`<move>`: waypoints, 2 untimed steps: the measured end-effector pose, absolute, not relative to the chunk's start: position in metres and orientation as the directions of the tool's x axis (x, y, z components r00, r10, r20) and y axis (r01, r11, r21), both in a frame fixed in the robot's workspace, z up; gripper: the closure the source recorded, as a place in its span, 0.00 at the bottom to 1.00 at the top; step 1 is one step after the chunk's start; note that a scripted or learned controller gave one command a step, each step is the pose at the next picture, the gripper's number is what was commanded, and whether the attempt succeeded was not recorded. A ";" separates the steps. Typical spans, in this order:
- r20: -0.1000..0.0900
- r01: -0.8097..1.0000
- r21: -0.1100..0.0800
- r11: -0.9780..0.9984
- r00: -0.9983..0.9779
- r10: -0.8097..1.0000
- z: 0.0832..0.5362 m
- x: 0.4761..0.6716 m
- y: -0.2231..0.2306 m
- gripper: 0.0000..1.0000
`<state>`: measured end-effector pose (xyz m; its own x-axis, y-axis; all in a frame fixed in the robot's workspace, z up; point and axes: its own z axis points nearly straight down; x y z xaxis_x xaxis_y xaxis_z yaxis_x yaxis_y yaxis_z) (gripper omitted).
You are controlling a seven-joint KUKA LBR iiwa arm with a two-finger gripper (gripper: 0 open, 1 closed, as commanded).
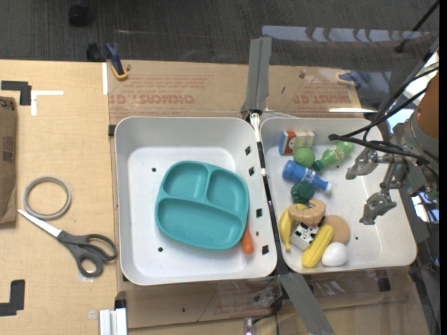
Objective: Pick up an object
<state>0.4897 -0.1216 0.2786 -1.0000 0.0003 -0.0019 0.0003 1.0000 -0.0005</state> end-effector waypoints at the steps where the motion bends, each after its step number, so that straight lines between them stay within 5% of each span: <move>1: -0.001 0.131 0.000 0.991 -0.991 0.131 0.195 0.524 -0.138 0.00; 2: -0.004 0.112 -0.001 0.994 -0.994 0.112 0.093 0.603 -0.136 0.00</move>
